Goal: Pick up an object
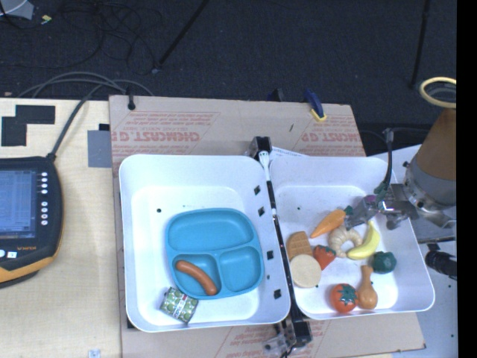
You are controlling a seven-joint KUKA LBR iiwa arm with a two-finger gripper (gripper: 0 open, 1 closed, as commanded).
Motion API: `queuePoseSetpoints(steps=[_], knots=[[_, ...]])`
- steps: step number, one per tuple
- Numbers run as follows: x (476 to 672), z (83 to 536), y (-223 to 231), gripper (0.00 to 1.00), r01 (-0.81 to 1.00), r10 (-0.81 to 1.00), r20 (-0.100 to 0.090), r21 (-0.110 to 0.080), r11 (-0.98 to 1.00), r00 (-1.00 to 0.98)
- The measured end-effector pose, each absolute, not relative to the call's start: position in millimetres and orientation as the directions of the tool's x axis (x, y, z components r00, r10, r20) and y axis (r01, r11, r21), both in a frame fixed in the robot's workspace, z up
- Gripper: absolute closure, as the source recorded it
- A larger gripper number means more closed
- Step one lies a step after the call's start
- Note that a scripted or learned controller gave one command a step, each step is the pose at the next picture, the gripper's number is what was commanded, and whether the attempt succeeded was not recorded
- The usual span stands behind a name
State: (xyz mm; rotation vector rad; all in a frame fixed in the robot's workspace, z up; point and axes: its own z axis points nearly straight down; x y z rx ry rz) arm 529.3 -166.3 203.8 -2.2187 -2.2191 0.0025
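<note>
The end effector [367,209], whose opening cannot be told and which shows nothing gripped, hovers in the right white bin [417,293] with the curved yellow plastic banana [365,243] just below it, long axis running diagonally.

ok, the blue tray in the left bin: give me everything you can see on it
The blue tray is a light-blue, plastic-looking plate with rounded corners and three compartments: one wide one across the top, two smaller ones below. It lies flat on the floor of the left bin, roughly centred, turned slightly. A brown sausage lies diagonally in the lower-left compartment. A green patterned packet sits just off its lower-left corner; contact is unclear.
</note>
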Motion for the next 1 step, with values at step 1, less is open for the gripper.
queuePoseSetpoints(steps=[1], knots=[[518.1, 105.3, -162.8, 0.0, 1.0, 1.0, -0.003, 0.011, -0.001, 0.001]])
